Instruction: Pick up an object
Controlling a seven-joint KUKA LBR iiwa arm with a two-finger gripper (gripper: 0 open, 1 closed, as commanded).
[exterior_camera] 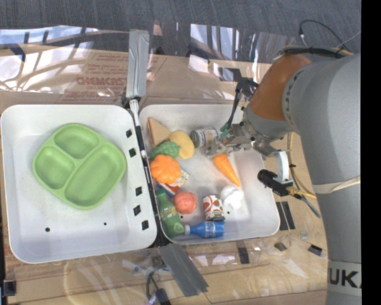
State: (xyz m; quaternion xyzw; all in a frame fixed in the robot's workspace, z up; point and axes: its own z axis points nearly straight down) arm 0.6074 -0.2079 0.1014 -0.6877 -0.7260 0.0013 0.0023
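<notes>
The arm (pixel 327 138) is smooth grey with an orange band (pixel 273 94), black cables (pixel 317 30) looping above that band, and white lettering (pixel 343 277) far below it.

1. On the arm (pixel 333 170), at its grey base near the lower right corner, the white letters "UK" can be read; the word is cut off at the edge
2. On the cardboard sheet (pixel 82 75) behind the bins, under clear film, there is faint reddish lettering, too washed out by glare to read
3. The small can (pixel 213 206) and the blue bottle (pixel 206 229) in the right bin (pixel 267 202) carry printed labels, too small to read
</notes>
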